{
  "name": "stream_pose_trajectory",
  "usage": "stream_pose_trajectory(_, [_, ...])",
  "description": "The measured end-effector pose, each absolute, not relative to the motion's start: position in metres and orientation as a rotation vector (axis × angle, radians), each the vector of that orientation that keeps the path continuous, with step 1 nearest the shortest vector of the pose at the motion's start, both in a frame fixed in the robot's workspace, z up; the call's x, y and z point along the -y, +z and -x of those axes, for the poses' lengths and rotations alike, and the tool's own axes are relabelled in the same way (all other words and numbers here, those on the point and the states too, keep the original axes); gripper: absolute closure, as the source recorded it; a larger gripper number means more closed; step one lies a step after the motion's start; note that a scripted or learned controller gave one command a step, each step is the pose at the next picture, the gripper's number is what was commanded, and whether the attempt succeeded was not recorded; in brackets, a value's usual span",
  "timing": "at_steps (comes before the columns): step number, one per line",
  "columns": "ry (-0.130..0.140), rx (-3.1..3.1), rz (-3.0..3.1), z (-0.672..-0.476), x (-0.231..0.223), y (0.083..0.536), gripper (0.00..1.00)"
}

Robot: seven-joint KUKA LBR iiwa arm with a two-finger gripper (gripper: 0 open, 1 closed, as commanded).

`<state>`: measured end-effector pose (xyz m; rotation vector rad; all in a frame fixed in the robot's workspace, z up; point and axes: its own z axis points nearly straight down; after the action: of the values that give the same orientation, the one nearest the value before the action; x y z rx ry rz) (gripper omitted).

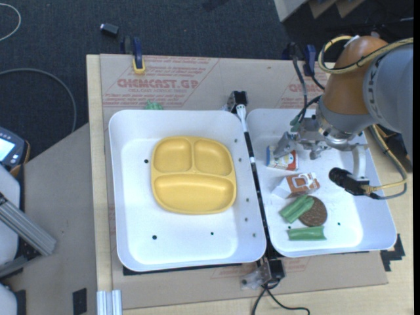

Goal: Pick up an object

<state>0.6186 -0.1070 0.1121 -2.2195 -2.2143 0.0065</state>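
Arm [367, 84] reaches in from the right, orange band above the wrist, and is low over the far part of the right bin [377, 238]. Gripper [293, 146] sits at the left-far area of that bin, right over a small red/white/blue packet [283, 157]. Metal parts overlap the packet's top edge; contact looks likely, but at this slant I can't tell whether the fingers are spread or closed, or whether anything is between them. Packet appears to lie on the bin floor.

Other items in the right bin, nearer than the gripper:
- small orange-and-white carton [302, 184], just near-right of the packet
- green pod-shaped piece [296, 209], tilted, touching the left edge of a brown round disc [314, 212]
- second green piece [306, 234], lying flat just near of the disc
- a black cylindrical part with a cable [348, 181] hangs over the right side of the bin, attached to the arm's hardware

Left bin [131, 228] holds a yellow three-compartment tray [193, 174], roughly centred, well apart from the gripper. Both bins sit side by side on a cardboard sheet [170, 77], touching along the middle seam.
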Motion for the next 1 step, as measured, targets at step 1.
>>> stream_pose_trajectory(1, [-0.011, 2.228, 2.228, -0.5388, 0.1145, 0.0879, 0.00])
